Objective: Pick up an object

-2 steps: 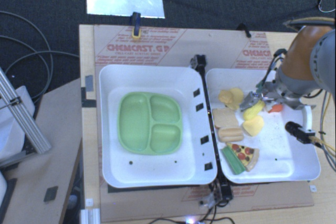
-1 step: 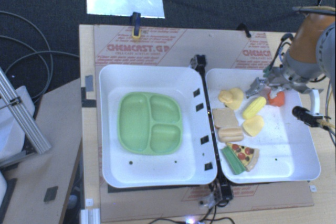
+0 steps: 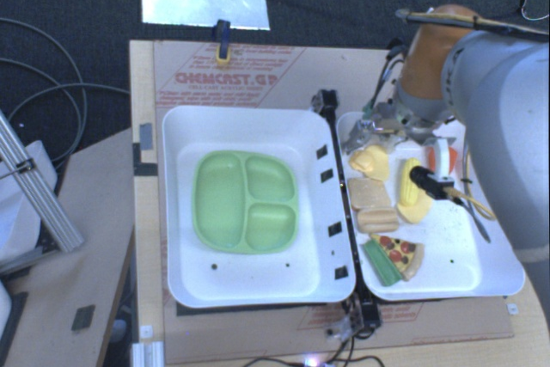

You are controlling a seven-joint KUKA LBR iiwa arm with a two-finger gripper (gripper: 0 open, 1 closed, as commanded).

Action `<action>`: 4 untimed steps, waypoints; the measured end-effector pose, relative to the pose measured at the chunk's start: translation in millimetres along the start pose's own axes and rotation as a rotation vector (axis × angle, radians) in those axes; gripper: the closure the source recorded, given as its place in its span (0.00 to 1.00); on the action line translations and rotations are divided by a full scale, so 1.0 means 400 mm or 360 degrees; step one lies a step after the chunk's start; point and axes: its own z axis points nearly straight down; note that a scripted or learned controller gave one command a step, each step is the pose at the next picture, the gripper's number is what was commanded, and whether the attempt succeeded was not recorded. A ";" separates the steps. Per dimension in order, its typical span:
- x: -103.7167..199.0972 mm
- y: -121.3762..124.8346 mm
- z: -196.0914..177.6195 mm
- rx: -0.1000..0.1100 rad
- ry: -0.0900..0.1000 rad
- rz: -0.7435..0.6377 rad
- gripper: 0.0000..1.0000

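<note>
You have two shallow, glossy white bins. The left bin [image 3: 180,271] holds a matte green divided plate [image 3: 246,200]. The right bin [image 3: 494,266] holds plastic toy food: yellow corn [image 3: 410,185], bread slices [image 3: 372,204], a pizza wedge [image 3: 402,253]. The gripper [image 3: 371,131] hangs at that bin's far left corner; you cannot tell its jaw state.

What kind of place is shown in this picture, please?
Probably a robotics lab test bench: a grey arm reaches over two white bins, toy food fills one, and loose cables lie on dark carpet.
</note>
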 end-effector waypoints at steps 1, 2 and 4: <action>-0.026 -0.162 0.002 0.0015 -0.0003 0.0023 0.00; -0.254 -0.022 -0.004 -0.0006 -0.0012 0.0026 0.00; -0.033 -0.381 -0.002 0.0004 -0.0004 0.0022 0.00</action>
